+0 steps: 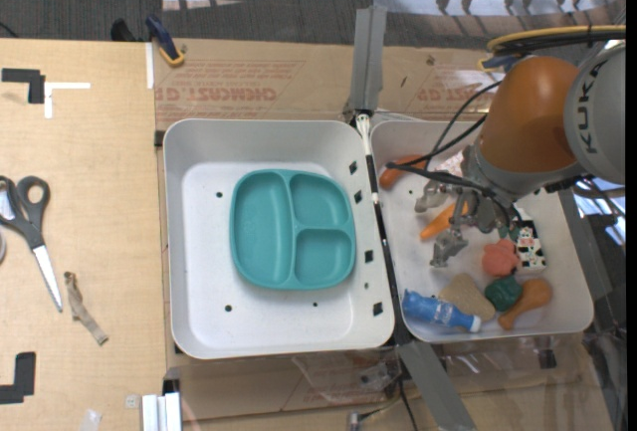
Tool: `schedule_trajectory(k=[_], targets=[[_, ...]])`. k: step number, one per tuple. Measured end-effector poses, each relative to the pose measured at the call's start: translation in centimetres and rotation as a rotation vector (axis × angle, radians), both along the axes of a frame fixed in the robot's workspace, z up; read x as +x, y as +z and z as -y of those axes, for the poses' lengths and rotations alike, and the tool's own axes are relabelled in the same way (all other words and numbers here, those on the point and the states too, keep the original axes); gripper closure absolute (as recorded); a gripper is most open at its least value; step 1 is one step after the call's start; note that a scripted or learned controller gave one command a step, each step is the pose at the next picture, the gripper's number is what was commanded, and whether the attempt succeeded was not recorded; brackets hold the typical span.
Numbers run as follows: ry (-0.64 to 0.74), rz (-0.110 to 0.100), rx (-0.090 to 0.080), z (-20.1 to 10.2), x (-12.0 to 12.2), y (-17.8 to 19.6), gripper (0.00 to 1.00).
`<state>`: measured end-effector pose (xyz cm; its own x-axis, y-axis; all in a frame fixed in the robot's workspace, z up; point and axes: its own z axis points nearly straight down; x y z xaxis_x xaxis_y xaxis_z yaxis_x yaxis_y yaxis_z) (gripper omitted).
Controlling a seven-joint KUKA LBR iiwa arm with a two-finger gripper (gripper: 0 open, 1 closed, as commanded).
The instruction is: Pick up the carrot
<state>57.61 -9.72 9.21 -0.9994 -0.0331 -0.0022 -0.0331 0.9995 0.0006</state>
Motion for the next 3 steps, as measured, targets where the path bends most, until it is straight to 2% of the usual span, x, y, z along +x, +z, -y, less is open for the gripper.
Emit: schedule_trajectory(k=[1, 2, 3], targets=[[0.003, 0.004, -0.001, 0.0, 0.1, 1.0, 1.0], [0.213, 0.002, -0.001, 5.1, -3.0, 10.8, 1.0], [0.159, 0.003, -0.001, 10.9, 1.9, 19.0, 1.0]])
